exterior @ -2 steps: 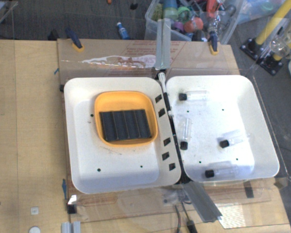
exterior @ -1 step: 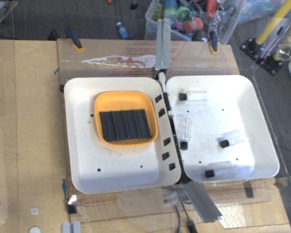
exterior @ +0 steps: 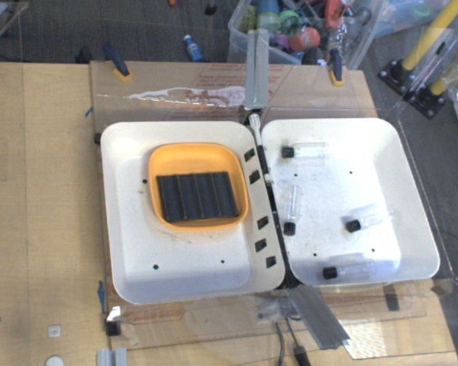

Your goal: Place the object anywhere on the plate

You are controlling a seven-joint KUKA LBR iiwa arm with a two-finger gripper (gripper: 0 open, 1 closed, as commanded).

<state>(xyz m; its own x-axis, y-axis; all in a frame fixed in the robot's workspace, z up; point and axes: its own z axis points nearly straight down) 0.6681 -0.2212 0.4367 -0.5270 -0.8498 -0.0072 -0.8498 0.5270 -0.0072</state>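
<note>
Plate [exterior: 165, 161], orange, sits in the left bin [exterior: 130, 273], and the black ridged block [exterior: 197, 197] lies flat on it, within its rim. Further right, the right bin [exterior: 397, 166] holds four clear black-capped tubes [exterior: 309, 152], scattered well apart.

An orange plate [exterior: 198, 183], squarish with rounded corners, is seen lying flat in the left white bin, toward that bin's 12 o'clock side. On it a dark, ribbed rectangular object [exterior: 198, 196] is laid flat, its long side running from 9 to 3 o'clock, set toward the plate's 6 o'clock rim and slightly tilted
</note>
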